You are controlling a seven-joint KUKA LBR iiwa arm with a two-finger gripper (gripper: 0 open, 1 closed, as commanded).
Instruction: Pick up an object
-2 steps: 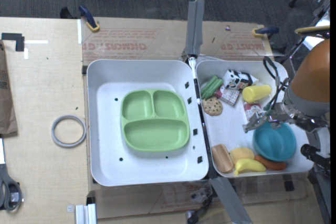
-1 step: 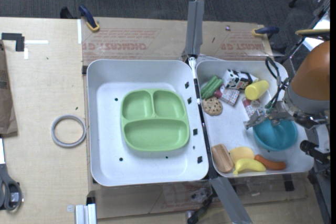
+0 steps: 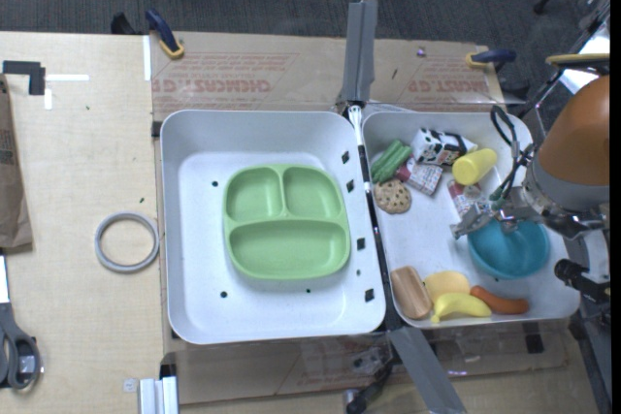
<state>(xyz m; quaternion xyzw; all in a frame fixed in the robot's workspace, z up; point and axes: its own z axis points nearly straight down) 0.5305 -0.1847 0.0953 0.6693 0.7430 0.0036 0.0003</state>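
Observation:
My gripper [image 3: 478, 221] hangs low in the right bin [image 3: 427, 238], at the left rim of a blue bowl [image 3: 511, 252]. Nothing can be seen held in it. Around it lie a yellow cylinder [image 3: 473, 166], a black-and-white cow toy [image 3: 438, 148], a small pink packet [image 3: 424, 177], a cookie [image 3: 393, 198] and a green vegetable [image 3: 389, 159]. Along the bin's front edge are a hot dog bun [image 3: 410, 292], a banana [image 3: 460, 306], a lemon [image 3: 447, 282] and an orange carrot [image 3: 503, 303].
The left bin [image 3: 189, 208] holds a green divided plate [image 3: 286, 220]. On the wooden bench to the left lie a tape ring [image 3: 126, 240], scissors [image 3: 16, 359] and a brown bag [image 3: 12, 179]. The arm's orange band [image 3: 582, 136] rises over the right bin's far right side.

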